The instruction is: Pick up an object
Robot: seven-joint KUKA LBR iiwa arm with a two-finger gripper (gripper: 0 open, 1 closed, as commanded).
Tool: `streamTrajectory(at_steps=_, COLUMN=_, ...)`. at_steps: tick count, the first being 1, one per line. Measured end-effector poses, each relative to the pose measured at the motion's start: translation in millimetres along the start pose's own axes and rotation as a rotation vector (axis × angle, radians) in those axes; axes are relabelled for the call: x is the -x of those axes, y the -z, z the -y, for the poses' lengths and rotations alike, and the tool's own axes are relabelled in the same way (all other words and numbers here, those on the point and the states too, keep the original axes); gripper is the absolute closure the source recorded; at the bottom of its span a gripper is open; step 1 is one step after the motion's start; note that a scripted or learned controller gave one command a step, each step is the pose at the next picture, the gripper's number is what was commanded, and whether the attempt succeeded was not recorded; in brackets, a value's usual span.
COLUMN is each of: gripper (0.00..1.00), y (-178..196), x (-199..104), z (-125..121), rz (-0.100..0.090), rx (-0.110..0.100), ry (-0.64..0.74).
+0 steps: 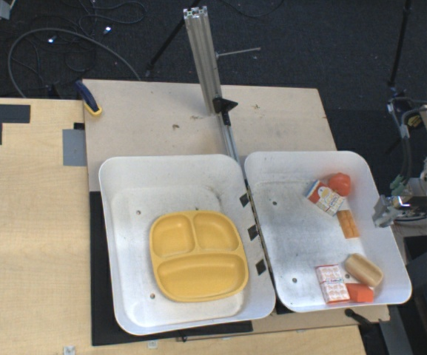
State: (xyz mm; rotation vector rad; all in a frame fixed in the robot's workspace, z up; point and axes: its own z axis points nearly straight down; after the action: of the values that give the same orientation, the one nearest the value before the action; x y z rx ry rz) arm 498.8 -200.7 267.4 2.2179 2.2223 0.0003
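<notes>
Hand (403,202) partly cut off, right edge.

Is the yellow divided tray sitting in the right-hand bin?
No. The yellow divided tray lies in the left bin, while the right bin holds the small food items.

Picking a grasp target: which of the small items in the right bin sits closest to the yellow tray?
The small red-and-white carton at the bin's far end; the orange stick, tan roll and red-and-white packet all lie farther from the yellow tray.
</notes>
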Motion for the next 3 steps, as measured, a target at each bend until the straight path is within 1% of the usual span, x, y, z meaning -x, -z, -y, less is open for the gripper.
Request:
streamTrajectory(at_steps=1, gripper=1.0, y=26, x=1, z=0, rz=-0.001, rx=-0.001, ry=0.0)
streamTrajectory(at_steps=3, gripper=1.0, y=8, x=-81, z=-22, rz=-0.003, rx=-0.005, ry=0.002)
